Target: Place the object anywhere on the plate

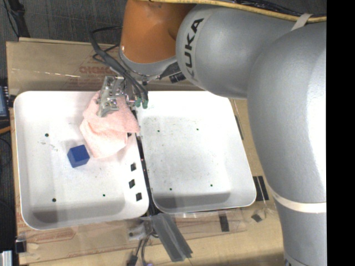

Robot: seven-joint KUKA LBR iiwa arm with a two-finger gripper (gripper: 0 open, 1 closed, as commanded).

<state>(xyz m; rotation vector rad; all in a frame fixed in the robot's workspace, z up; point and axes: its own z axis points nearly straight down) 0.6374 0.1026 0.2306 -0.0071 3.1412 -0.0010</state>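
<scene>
A small blue block (pixel 78 155) lies in the left bin (pixel 33 121), left of centre. Just to its upper right, against the bin's right wall, rests a pale pink piece (pixel 108 132) with a crumpled, uneven look. My gripper (pixel 112 101) hangs over the pink piece's upper edge, close to it or touching it; I cannot tell which. The blue block sits apart from the gripper, down and to the left. The grey arm with its orange band (pixel 147 29) comes in from the upper right and hides the back of both bins.
The right bin (pixel 194 154) shows only its speckled white floor. A dark ridge (pixel 138 165) marks where the two bins meet. Brown cardboard (pixel 50 57) lies behind the bins, with cables (pixel 105 54) trailing along the arm.
</scene>
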